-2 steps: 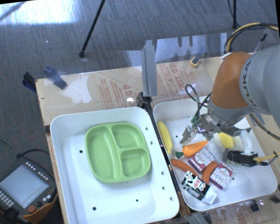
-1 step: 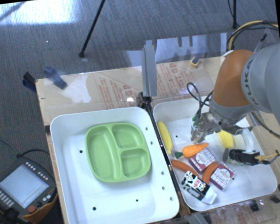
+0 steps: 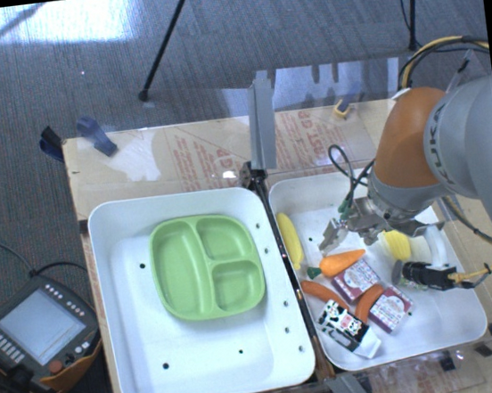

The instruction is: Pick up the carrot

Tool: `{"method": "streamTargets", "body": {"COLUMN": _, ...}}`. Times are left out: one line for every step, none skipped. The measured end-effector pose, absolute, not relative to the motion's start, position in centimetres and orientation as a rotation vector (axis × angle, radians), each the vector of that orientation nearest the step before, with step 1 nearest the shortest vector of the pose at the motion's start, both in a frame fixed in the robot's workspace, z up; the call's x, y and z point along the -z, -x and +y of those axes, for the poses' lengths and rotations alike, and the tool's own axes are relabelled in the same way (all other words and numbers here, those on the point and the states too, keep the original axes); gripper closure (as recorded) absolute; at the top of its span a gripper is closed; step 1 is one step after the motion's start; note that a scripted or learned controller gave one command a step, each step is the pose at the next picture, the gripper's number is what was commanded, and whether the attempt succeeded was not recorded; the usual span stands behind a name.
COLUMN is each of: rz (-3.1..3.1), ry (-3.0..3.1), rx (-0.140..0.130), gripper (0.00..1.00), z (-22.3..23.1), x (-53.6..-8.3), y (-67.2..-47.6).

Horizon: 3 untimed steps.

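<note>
Grey carpet surrounds your surface [image 3: 177,151], which bears two white bins. Your fingers [image 3: 338,228] hang spread in the right bin [image 3: 472,310], pinching nothing. You'll find the carrot [image 3: 343,263] just below them, lying apart, its green end pointing toward the yellow corn [image 3: 289,237] beside the fingers. Well off from the fingers, the left bin [image 3: 143,366] carries a green divided plate [image 3: 207,266].

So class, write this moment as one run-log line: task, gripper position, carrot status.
task: pick up carrot | gripper: above right bin, just left of and above carrot | carrot: lying in bin, not held
</note>
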<state>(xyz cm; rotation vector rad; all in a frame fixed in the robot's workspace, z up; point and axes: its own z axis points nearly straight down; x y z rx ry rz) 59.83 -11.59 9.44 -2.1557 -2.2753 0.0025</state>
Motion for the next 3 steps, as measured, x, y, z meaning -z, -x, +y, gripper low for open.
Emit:
{"method": "streamTargets", "body": {"rz": -2.376, "ry": 2.048, "rx": -0.003, "gripper": 0.0, "z": -9.7, "x": -8.6, "y": -54.7}}
{"method": "streamTargets", "body": {"rz": -2.37, "ry": 2.05, "rx": -0.004, "gripper": 1.0, "z": -9.6, "x": -9.4, "y": -54.7}}
{"method": "streamTargets", "body": {"rz": -2.379, "ry": 2.046, "rx": -0.005, "gripper": 1.0, "z": -4.7, "x": -20.5, "y": -55.2}}
